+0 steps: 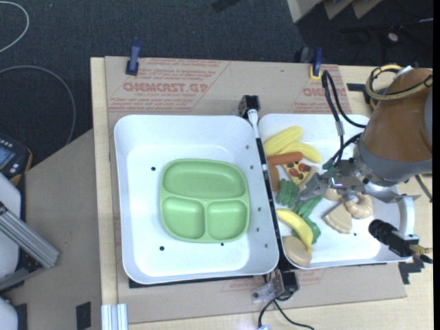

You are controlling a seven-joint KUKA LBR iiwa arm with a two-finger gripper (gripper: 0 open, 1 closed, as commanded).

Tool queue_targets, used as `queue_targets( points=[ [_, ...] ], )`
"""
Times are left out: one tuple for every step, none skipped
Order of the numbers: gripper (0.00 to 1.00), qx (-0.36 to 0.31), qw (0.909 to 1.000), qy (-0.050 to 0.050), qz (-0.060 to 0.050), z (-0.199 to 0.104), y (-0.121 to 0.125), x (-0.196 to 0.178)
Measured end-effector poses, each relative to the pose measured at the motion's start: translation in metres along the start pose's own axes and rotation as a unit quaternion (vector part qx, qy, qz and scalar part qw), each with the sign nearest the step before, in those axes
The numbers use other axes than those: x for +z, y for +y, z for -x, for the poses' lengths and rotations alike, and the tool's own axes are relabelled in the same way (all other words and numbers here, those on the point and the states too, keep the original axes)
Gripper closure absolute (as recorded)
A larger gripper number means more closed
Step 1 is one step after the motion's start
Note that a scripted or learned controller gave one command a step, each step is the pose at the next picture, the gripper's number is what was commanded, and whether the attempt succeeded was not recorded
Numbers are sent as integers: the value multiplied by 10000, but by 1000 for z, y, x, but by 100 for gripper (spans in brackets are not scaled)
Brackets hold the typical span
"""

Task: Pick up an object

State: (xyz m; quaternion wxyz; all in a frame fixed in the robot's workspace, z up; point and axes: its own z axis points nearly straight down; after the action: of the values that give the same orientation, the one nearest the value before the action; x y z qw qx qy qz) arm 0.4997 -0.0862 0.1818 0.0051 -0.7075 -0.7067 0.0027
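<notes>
The right bin [357,254] holds a heap of toy food: a yellow banana [283,140] at the back, a red sausage [280,161], a pizza slice [298,172], green bean pods [290,194], a second banana [295,225] and a tan round piece [297,251] near the front. My gripper [324,179] hangs low over the middle of this bin, just right of the pizza slice and above the green pods. Its grey wrist and orange band rise to the right. Nothing is visibly lifted off the pile.
The left bin [137,150] carries a green divided plate [204,199] in its middle. Tan and beige pieces [339,218] lie under the wrist at the right bin's right side. A black clamp [249,104] sits between the bins at the back, and cables run along the right bin's far corner.
</notes>
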Motion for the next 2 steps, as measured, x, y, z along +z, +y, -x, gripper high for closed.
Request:
queue_targets(
  points=[
    [0,-37,10000,-16,82,-42,65,-4],
    [0,-9,10000,-4,24,-60,20,-3]
  ],
)
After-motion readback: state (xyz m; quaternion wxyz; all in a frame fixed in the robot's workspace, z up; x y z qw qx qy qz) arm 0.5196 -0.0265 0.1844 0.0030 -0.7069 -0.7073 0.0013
